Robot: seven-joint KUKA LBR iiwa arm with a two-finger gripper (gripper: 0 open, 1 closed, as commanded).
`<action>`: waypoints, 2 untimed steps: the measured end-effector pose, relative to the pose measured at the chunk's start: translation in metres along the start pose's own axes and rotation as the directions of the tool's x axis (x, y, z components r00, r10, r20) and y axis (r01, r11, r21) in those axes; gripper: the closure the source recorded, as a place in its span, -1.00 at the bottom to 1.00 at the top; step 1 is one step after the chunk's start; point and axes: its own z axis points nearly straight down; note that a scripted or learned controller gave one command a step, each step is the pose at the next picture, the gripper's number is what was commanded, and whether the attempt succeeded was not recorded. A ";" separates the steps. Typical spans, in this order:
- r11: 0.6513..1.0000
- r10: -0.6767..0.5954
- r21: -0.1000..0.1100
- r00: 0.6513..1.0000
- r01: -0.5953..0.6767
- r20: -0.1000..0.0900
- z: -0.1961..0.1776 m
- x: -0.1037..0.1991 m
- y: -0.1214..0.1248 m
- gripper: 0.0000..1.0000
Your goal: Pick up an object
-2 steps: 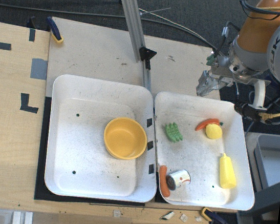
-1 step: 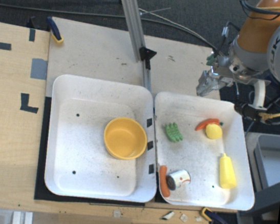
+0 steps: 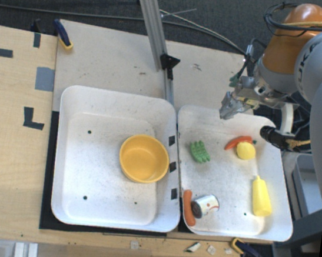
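A: Where's the claw [image 3: 230, 110]?

B: Above the far rim of the right bin [image 3: 266, 229], carrying nothing; whether it's wide or narrow I cannot tell.

A: Nearest candidate?

B: The yellow ball [image 3: 245, 151] with the orange piece [image 3: 234, 142] touching it, just toward the camera and slightly right of the claw. The green toy [image 3: 200, 152] lies nearer the left wall.

A: And the yellow corn-like piece [image 3: 261, 196]?

B: Farther, long axis running front-to-back.

Green ridged toy [image 3: 200, 152], yellow ball [image 3: 245, 151], yellow corn [image 3: 261, 196], lying in right bin [image 3: 277, 230]
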 end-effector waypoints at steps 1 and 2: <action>1.000 -0.003 0.002 1.000 0.003 -0.001 0.057 0.003 0.009 -1.00; 1.000 -0.003 -0.001 1.000 0.003 0.000 0.101 0.006 0.008 -1.00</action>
